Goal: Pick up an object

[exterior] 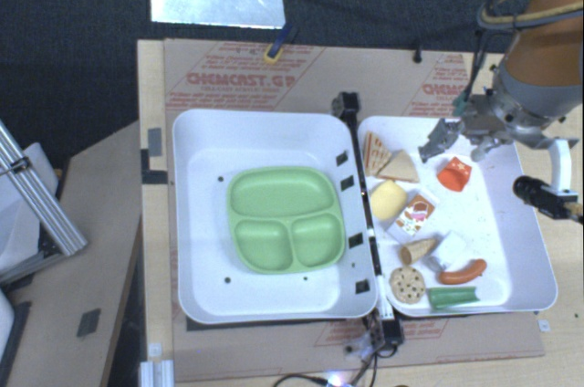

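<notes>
Red toy point(454, 174) lies just below end effector point(464, 141)

smooth glossy white plastic bins point(201, 285), a matt green plastic tray point(283, 221), a brown cardboard-like table point(246, 75) top.

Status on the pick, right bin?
Gripper low over right bin's top edge, nothing seen held. Small red block lies just below it. Sandwich wedge close on camera-left; green divided plate alone in left bin.
</notes>
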Robot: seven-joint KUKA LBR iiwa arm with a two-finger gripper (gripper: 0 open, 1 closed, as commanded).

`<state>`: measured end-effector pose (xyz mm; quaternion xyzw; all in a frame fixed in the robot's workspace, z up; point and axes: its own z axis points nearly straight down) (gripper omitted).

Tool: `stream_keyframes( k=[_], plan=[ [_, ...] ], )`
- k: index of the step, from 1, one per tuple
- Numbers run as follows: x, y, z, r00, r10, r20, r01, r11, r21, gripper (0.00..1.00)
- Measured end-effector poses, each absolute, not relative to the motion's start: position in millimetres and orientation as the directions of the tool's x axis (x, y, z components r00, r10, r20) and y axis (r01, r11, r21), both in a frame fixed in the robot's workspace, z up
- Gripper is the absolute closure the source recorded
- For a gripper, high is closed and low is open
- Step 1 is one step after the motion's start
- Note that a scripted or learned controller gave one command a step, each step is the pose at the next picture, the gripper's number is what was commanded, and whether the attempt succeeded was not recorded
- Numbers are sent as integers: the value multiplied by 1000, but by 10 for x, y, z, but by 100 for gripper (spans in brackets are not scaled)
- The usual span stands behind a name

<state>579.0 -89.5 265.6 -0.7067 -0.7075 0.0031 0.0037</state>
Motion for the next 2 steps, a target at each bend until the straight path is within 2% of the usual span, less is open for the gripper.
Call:
stream_keyframes(
  k=[1, 2],
  plan=[
    [5809, -894, 2717, -3, 1000, 0, 1000, 3, 2, 0],
    [5852, -869, 2100, -1, 1000, 1, 1000, 1, -4, 0]
  ],
)
